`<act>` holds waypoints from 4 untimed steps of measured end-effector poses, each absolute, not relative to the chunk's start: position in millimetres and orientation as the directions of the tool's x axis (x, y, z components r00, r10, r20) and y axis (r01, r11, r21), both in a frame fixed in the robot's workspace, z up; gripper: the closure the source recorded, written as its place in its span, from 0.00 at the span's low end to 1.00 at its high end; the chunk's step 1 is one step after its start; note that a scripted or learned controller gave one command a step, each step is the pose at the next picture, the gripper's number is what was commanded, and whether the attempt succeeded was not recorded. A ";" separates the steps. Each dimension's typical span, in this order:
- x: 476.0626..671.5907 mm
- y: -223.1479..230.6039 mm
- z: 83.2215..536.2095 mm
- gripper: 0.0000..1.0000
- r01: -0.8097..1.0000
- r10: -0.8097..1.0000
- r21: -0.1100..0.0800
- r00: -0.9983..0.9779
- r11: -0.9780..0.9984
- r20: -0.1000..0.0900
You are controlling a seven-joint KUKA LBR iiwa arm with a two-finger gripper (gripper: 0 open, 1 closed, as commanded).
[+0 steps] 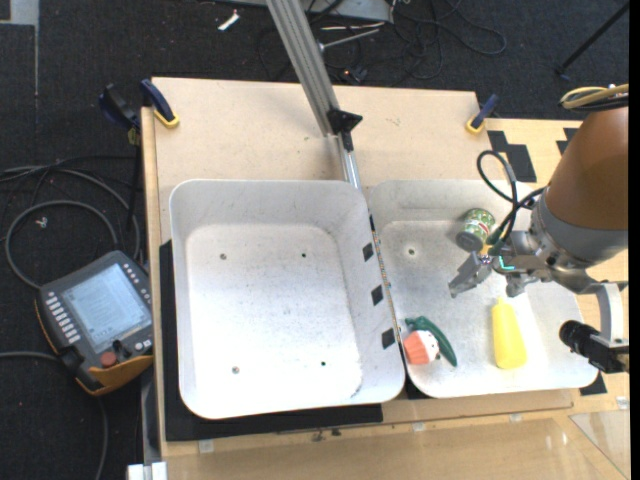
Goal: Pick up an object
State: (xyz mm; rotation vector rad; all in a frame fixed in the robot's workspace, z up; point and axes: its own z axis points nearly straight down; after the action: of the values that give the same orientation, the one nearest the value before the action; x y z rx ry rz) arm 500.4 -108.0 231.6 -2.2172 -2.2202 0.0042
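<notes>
Three objects lie in the right bin (560,376). A small green and yellow can (476,227) rests on its side near the back. A yellow bottle-shaped piece (508,336) lies near the front right. A red and white toy vegetable with green leaves (426,344) sits at the front left corner. My gripper (490,280) hangs over the middle of this bin, just in front of the can and behind the yellow piece. Its fingers (464,277) stand spread and open, with nothing between them.
The left bin (200,203) adjoins the right one along a shared wall. A slanted metal pole (305,53) comes down to the bins' back junction. Clamps sit at the bench's back corners, and a teach pendant (95,313) lies on the floor at the left.
</notes>
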 end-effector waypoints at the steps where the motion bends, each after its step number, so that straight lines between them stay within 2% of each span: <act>1: 501.1 -108.1 233.4 0.00 1.000 1.000 0.000 0.000 0.000 0.000; 3: 493.5 -117.8 142.8 0.00 1.000 1.000 -0.005 0.002 -0.002 0.001; 4: 499.7 -120.1 101.9 0.00 1.000 1.000 0.019 0.005 -0.005 -0.004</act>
State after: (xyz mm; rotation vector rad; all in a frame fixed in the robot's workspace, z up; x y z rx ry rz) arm 499.7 -120.1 101.9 -2.2387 -2.2266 -0.0166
